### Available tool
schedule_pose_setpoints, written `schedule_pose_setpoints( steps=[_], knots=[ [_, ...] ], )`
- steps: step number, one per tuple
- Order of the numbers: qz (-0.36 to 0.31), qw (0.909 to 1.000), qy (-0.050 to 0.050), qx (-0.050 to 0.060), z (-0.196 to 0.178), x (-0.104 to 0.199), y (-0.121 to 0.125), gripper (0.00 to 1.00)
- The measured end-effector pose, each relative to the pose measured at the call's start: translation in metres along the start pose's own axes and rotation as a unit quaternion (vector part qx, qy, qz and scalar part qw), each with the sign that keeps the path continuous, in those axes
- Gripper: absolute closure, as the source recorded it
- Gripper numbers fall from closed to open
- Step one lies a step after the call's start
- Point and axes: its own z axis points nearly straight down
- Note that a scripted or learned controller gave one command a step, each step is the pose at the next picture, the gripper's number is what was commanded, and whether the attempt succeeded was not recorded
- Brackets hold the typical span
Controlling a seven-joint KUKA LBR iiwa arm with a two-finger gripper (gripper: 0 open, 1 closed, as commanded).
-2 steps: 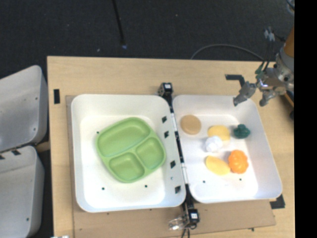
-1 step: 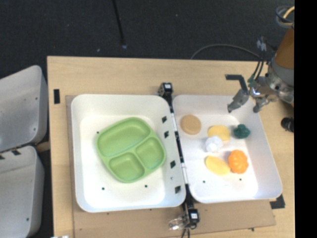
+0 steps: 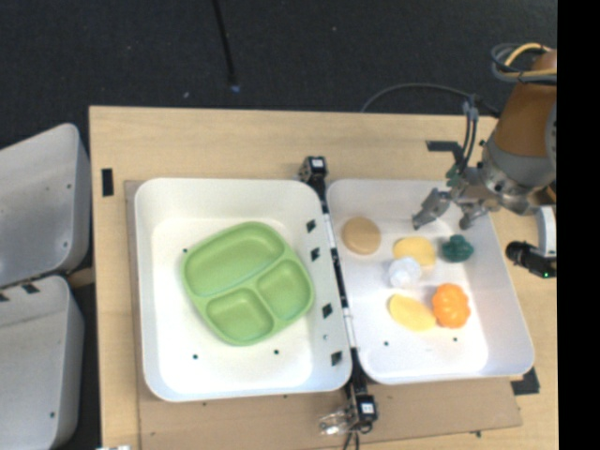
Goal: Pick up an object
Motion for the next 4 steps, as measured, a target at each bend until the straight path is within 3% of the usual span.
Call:
schedule_pose_setpoints(
  steps=[1, 2, 3, 4],
  knots=[
    [-0.002, 1.0000, 0.000, -0.001, 0.049, 0.005, 0.008, 0.00],
    [-0.002, 1.0000, -0.001, -0.004, 0.035, 0.004, 0.009, 1.00],
    [-0.002, 1.0000, -0.001, -0.005, -0.025, 0.011, 0.007, 1.00],
    [-0.003, 1.0000, 0.000, -0.004, -0.043, 0.009, 0.008, 1.00]
  ],
)
